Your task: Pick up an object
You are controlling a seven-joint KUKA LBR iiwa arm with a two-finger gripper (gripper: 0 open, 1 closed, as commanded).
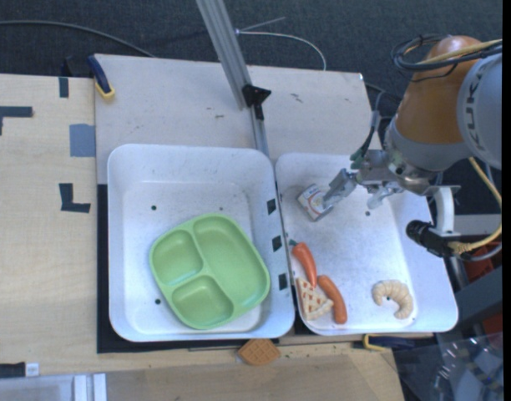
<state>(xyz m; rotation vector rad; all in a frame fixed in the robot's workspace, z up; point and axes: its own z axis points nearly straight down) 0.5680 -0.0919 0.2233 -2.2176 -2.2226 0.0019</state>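
Note:
My gripper (343,192) hangs low over the upper part of the right bin (422,307), with the orange-banded arm behind it to the right. Its left tip touches or sits right beside a small white and grey packet (311,200) with a red mark, near the bin's upper left. I cannot make out whether the packet is gripped. Lower in the same bin lie an orange carrot (304,261), a waffle-patterned wedge (312,301), a reddish sausage (334,299) and a tan shrimp-like piece (394,297).
The left bin (130,224) holds a green divided plate (209,270). A slanted metal pole (226,44) crosses above the wall between the bins. A brown cracker (257,352) lies on the bench in front of the bins. Cables hang at the right.

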